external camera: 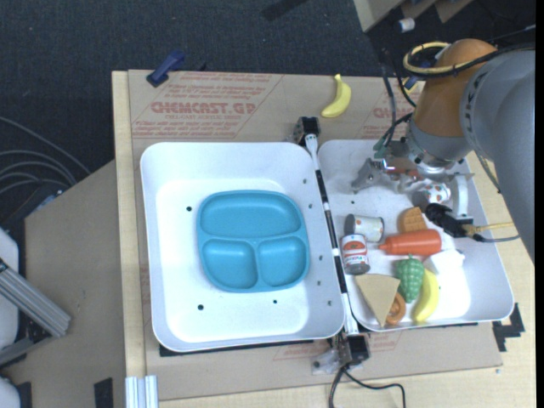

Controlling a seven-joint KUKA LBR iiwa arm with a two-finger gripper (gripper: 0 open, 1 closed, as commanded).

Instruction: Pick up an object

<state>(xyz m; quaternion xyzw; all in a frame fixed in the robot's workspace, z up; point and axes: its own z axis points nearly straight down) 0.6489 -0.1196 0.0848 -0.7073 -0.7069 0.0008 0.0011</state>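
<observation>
Your grey arm with its orange band reaches in from the right and hangs over the far part of the right white bin. The hand sits low above the bin's far-left area, metal parts spread out beneath the wrist, but from this slanted view you cannot tell how far it is open, and nothing can be seen held in it.

The things you could pick all lie in the near half of that right bin. A small white cylinder-shaped cup lies on its side near the bin's left wall, with a red-and-white labelled can just in front of it. To their right an orange carrot-shaped toy lies crosswise, with a brown rounded piece touching its far side. Nearer you are a green bumpy toy vegetable, a yellow plastic banana beside it, and a tan wedge-shaped piece at the near-left corner (its lower edge shows some orange).

The left white bin holds a light-blue three-compartment plastic plate, lying flat in the middle. On the cardboard-covered tabletop beyond the bins lie a second yellow banana and a small blue object at the far-left edge.
</observation>
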